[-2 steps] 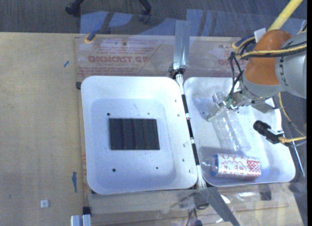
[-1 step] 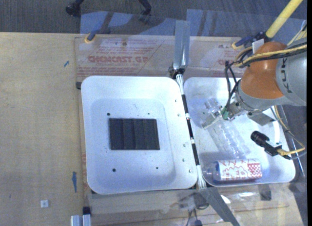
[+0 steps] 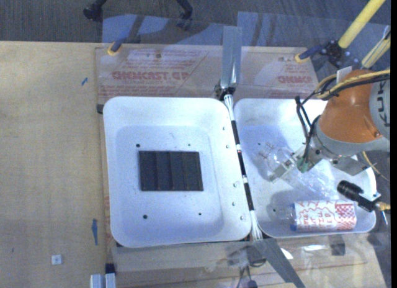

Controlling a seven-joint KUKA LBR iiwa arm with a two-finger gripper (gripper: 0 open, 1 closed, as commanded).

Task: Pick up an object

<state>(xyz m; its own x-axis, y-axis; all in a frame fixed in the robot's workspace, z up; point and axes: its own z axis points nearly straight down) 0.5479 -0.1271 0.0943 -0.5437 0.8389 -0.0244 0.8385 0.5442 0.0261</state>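
Observation:
My gripper (image 3: 286, 165) hangs low over the middle of the right bin (image 3: 260, 114), under the orange-banded wrist. Its tip is right beside a clear, crinkled plastic item (image 3: 270, 154), which lies just to its left; whether they touch is unclear. A red-and-white patterned cylinder (image 3: 324, 215) lies on its side along the right bin's front edge. More clear plastic film (image 3: 316, 184) lies between that cylinder and the gripper. A dark, ribbed rectangular slab (image 3: 170, 171) lies flat in the middle of the left bin (image 3: 124, 119).
The two bins meet at a raised divider (image 3: 239, 156) with a clamp at its far end. A cardboard sheet (image 3: 152, 72) lies behind the bins. The wooden bench (image 3: 43, 156) stretches to the left.

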